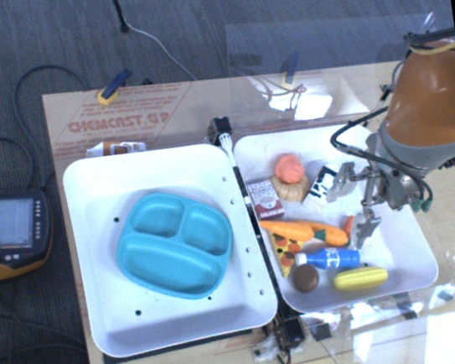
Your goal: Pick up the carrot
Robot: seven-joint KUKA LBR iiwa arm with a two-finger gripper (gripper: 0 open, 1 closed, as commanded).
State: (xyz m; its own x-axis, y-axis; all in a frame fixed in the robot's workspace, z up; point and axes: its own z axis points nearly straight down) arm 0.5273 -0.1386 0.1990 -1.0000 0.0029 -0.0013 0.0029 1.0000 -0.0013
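The carrot (292, 228) lies slantwise in the right bin (416, 255) among 5 or so toys, looks light, rigid and slick, best pinched across its thick middle; the end effector (365, 209) hovers beside, fingers spread, empty.

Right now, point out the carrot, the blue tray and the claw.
carrot (292, 228), camera view, middle of its orange body
blue tray (174, 243), camera view, ridge between its compartments
claw (365, 225), camera view, midway between fingertips

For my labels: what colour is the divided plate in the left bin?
Light blue. The divided plate shows clearly in the camera view, lying in the left bin.
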